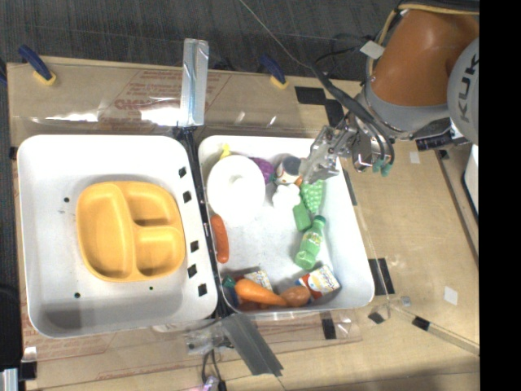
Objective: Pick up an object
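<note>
Both bins white: left bin, right bin. Yellow divided tray in the left one. In the right: white roll, purple item behind it, green bottle, smaller green piece, orange carrot, red-orange sausage. Arm orange-brown over grey. Hand silver-grey. Bench tan, black tape marks; blue clamps.

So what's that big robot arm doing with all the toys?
The robot arm is reaching in from the right over the right bin, which is full of toy food: a green bottle, a carrot and a white roll. Its gripper hangs above the bin's far end, near the top of the green things. Nothing looks picked up yet. The left bin has a yellow divided plate.
</note>
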Robot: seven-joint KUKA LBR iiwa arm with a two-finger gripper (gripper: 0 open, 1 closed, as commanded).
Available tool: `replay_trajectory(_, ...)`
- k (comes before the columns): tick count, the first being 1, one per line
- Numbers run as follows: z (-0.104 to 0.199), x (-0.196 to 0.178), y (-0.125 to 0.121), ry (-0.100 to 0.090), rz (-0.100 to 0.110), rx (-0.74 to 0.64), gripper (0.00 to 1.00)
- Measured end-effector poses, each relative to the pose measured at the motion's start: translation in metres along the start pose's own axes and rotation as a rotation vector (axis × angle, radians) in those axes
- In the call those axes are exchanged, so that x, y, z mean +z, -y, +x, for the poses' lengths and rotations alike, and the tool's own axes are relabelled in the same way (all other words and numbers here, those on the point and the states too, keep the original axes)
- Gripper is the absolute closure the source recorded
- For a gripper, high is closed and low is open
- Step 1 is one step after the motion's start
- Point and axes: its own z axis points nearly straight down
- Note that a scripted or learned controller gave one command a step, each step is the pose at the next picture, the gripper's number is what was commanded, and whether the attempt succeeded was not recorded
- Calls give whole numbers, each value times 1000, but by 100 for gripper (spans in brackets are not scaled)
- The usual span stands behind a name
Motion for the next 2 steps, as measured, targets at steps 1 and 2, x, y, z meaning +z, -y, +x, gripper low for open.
replay_trajectory(1, 106, 4, -23, 3, -1, -3, 100)
replay_trajectory(2, 37, -12, -24, 4, -1, 144, 100)
